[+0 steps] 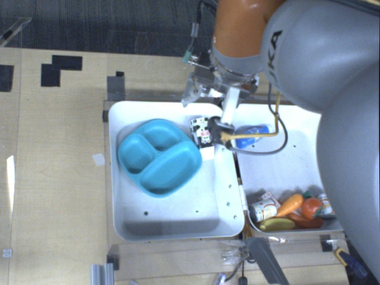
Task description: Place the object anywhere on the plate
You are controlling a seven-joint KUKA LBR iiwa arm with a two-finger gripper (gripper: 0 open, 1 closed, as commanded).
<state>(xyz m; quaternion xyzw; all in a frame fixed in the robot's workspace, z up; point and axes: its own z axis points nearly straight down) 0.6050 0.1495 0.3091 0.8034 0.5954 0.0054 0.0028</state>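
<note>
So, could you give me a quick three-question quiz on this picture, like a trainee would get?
1. Where does the blue plate lie?
A. in the bin on the view's left
B. in the bin on the view's right
C. on the bare bench
2. True or false: the carrot lies on the blue plate.
3. Fill in: the blue plate is divided into ___ compartments.
Key: 1 A; 2 false; 3 three.

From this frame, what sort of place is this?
Most likely a robotics lab test bench: a KUKA arm reaches over two shallow white bins, a blue divided plate lies in one, apparent toy food in the other.
</note>
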